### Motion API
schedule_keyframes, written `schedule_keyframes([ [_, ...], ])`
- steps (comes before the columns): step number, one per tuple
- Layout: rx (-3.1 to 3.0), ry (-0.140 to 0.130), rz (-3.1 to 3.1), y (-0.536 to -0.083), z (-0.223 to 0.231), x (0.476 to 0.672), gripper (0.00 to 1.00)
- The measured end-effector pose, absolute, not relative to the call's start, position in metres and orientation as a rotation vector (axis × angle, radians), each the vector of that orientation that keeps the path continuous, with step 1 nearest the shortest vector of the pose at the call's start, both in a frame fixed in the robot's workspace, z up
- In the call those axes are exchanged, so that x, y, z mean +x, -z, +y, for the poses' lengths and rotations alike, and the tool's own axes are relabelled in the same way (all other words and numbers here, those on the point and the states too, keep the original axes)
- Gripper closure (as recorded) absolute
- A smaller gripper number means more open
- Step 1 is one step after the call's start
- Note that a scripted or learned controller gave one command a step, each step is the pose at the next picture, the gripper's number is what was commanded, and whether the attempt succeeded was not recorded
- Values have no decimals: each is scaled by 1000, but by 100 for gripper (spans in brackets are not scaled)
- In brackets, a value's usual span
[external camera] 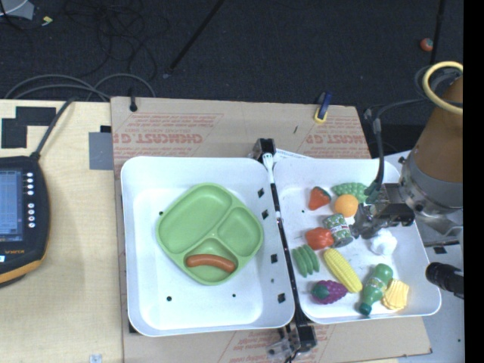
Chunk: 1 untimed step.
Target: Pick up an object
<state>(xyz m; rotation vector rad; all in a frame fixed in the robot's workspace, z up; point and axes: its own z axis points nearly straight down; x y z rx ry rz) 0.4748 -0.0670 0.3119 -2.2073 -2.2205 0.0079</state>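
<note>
The right bin [423, 278] holds several toy foods: a red strawberry [318, 197], an orange [346, 205], leafy greens [351, 190], a small speckled can [337, 228], a red tomato [319, 238], green pea pods [305, 260], a corn cob [342, 269], purple grapes [327, 290], a green bottle [374, 284], a yellow piece [395, 295] and a white piece [383, 243]. My gripper [369, 222] hangs low in this bin, just right of the can and orange and above the white piece. I see nothing held in it.
The left bin [144, 293] carries a green divided plate [209, 229] with a sausage [211, 262] in its front compartment. A black divider [277, 225] separates the bins. A handheld pendant [19, 210] lies at the far left of the bench.
</note>
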Motion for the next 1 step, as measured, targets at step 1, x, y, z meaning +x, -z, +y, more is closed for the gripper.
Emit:
schedule_keyframes([
  [1,-2210,2,-2230,-341,3,476,100],
])
